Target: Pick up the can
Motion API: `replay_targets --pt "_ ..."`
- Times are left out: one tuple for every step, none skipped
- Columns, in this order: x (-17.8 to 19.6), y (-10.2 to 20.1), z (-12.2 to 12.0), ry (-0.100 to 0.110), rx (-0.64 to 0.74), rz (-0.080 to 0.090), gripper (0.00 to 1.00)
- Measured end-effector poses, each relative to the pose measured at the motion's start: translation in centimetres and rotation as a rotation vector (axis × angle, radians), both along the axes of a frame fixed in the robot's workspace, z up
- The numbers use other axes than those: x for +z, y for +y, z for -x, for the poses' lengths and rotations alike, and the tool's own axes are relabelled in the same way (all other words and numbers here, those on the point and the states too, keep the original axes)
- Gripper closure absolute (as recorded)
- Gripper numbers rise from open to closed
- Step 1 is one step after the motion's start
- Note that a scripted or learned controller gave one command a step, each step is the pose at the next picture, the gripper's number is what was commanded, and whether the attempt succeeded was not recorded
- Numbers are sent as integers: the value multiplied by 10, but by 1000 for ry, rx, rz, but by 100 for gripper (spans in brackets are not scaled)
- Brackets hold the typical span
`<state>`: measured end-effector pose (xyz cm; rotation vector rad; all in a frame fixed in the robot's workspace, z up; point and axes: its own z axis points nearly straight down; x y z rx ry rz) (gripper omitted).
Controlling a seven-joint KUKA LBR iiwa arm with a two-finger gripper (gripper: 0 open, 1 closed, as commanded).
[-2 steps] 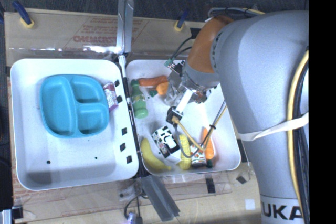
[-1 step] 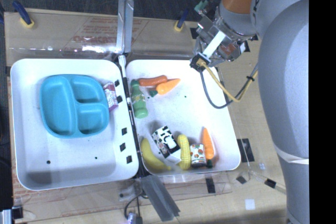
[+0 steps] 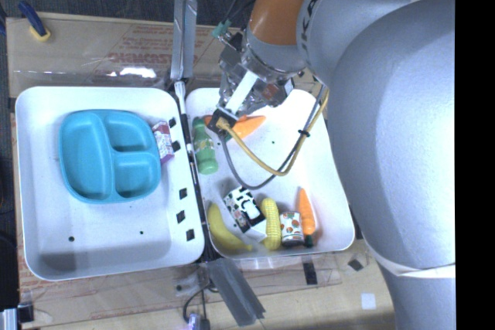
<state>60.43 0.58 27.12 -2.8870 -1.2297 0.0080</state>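
My arm [image 3: 371,89] reaches over the right bin [image 3: 334,189]. Gripper [image 3: 241,113] hangs at its far end, beside a carrot [image 3: 249,124]; jaw state: cannot tell. Can [image 3: 291,228] sits at the near edge, between corn [image 3: 271,220] and a second carrot [image 3: 307,211], well apart from me.

Single fixed camera, mounted above bench [image 3: 77,42], looking down at slant. Moderate range: both white bins in frame side by side, one at view's left [image 3: 93,236], other at right [image 3: 321,189]. Arm [image 3: 387,89] enters from view's right, nearest lens, looming large.
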Motion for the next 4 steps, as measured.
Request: replay_targets --pt "127 26 25 -4 125 0 100" --pt "-65 60 57 1 -282 4 100" --pt "154 91 54 -6 -276 2 100" --pt "133 67 46 1 -151 2 100"
